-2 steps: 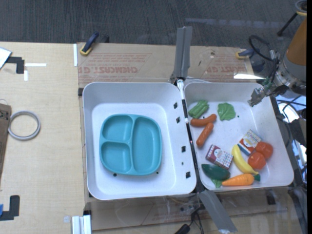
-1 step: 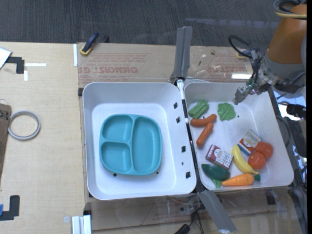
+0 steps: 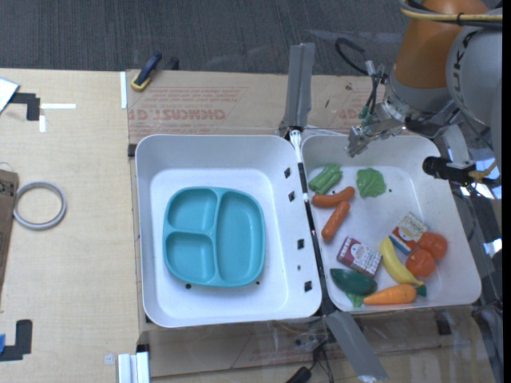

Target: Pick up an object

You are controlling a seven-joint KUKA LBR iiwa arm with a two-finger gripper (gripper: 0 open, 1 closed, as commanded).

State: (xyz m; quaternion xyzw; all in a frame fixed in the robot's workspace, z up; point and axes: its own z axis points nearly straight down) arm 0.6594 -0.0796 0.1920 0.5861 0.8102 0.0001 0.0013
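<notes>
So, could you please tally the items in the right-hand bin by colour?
Green: 3 – pepper, leafy piece, dark green piece
Orange: 4 – two carrots, third carrot, tomato-like piece
Yellow: 1 – banana
Red and white: 2 – box, packet
Total: 10

Grey arm (image 3: 471,62) with an orange band (image 3: 435,34).
Black cables loop around the band; the small gripper (image 3: 359,144) is dark metal.
</notes>
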